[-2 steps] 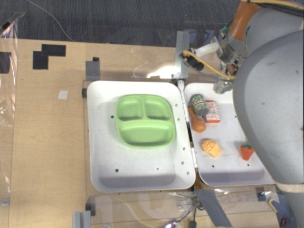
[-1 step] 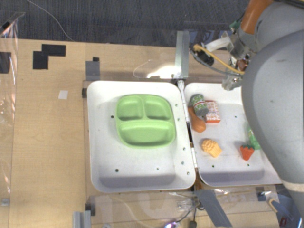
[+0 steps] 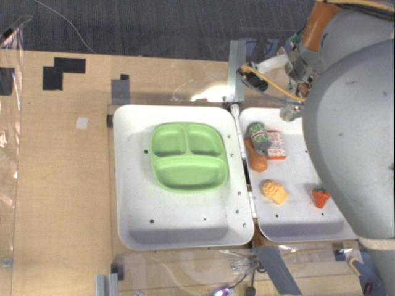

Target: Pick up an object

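Near edge of bench [image 3: 55,227]: bare light wood, with clear plastic sheeting along the 9 o'clock side.

Left bin [image 3: 133,221]: white, shallow. A green divided plate [image 3: 187,156] lies flat in it, a little toward 12 o'clock of the bin's middle, two small compartments on the far side, one long compartment on the near side. Nothing seen in the compartments.

Right bin [image 3: 296,224]: white, its 3 o'clock side covered by the grey arm [image 3: 352,140]. Nearest items: a yellow corn-like toy [image 3: 275,192] near the bin's middle, and a small red strawberry-like toy [image 3: 320,197] at its 3 o'clock, close to the arm's edge. Farther back, an orange carrot-like piece [image 3: 256,156] lies along the dividing wall at 9 o'clock. A green-topped can [image 3: 257,134] lies touching its far end, with a red-and-white packet [image 3: 276,145] just beside the can at 3 o'clock.

Far side: the orange band [image 3: 321,14] of the arm at 1 o'clock, and cabling with a yellow wire [image 3: 271,85] over the bin's far rim. Gripper fingers: cannot tell how they stand. No object seen lifted; all lie on the bin floor.

Beyond: black marks [image 3: 62,71] on the bench at 10 o'clock, then dark carpet [image 3: 154,11].
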You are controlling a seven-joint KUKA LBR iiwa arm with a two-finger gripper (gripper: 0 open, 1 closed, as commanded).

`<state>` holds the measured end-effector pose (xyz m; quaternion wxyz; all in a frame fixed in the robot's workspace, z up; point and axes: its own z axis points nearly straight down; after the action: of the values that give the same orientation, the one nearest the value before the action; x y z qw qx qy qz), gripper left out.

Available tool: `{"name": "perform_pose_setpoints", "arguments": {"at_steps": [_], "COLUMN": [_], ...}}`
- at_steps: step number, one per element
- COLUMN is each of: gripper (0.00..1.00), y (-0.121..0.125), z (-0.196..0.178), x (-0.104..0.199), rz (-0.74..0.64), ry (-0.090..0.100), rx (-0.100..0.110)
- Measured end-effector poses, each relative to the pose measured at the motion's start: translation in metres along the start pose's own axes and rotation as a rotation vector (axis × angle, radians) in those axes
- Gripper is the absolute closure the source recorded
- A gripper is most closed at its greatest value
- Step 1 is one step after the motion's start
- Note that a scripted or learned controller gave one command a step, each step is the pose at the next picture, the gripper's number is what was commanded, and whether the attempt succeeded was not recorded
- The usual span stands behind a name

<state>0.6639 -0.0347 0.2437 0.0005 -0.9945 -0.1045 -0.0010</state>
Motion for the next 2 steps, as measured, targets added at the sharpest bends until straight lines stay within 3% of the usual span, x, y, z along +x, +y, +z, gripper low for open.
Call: {"name": "perform_pose_setpoints", "arguments": {"at_steps": [1, 2], "gripper": [1.0, 1.0], "y": [0.019, -0.003], "z": [0.01, -0.015], "x": [-0.006, 0.0], "rz": [-0.016, 0.004], "ry": [0.0, 0.001], "rx": [-0.001, 0.001]}}
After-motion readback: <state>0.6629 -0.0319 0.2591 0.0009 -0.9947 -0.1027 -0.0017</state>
